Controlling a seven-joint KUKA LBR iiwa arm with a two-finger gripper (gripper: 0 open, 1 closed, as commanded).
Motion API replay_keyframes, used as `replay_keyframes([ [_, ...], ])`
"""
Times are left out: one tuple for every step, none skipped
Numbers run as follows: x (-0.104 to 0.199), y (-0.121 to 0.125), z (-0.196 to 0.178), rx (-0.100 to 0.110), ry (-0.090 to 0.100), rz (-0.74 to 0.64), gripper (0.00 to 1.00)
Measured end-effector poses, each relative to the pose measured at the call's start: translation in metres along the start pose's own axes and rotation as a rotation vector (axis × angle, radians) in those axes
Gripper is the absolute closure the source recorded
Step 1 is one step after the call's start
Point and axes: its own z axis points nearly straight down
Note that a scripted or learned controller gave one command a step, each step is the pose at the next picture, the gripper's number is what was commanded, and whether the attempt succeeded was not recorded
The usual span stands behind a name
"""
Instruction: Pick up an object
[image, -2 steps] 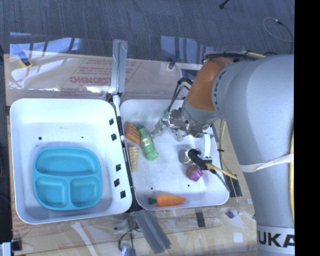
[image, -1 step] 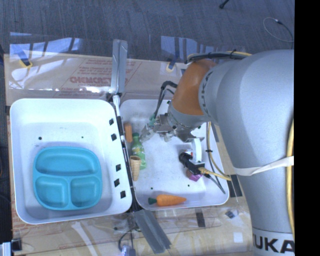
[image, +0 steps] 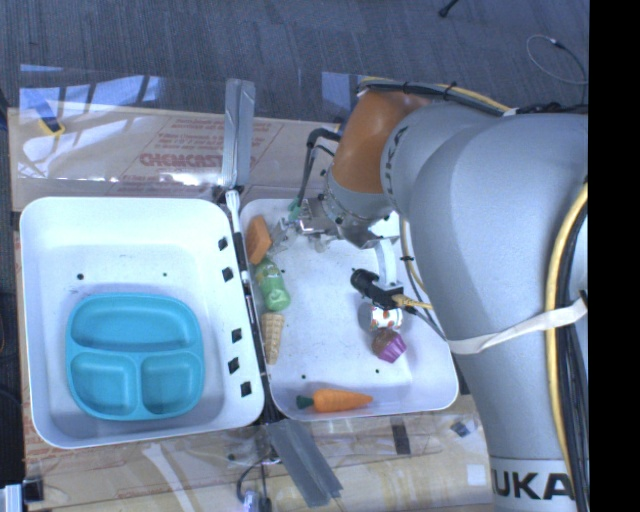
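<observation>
Left bin (image: 40, 300): holds one blue tray (image: 135, 355), lying flat toward the near edge.

Right bin (image: 430, 385): an orange item (image: 258, 240), a green item (image: 271, 287) and a cone (image: 272, 336) lie in a row along the left wall. A carrot (image: 336, 400) lies along the near edge. A purple item (image: 390, 346) sits near the right wall.

The hand (image: 305, 222) is low over the far left corner, just beside the orange item, which is probably the pick target. Hand opening cannot be determined, and nothing is seen held. The target's position against the wall likely limits approach clearance.
</observation>
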Motion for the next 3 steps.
replay_keyframes([
  [0.009,-0.081,0.002,0.005,0.005,-0.012,0.00],
  [-0.034,-0.019,-0.063,0.002,0.003,-0.077,0.00],
  [-0.047,-0.086,-0.046,0.005,0.006,-0.320,0.00],
])
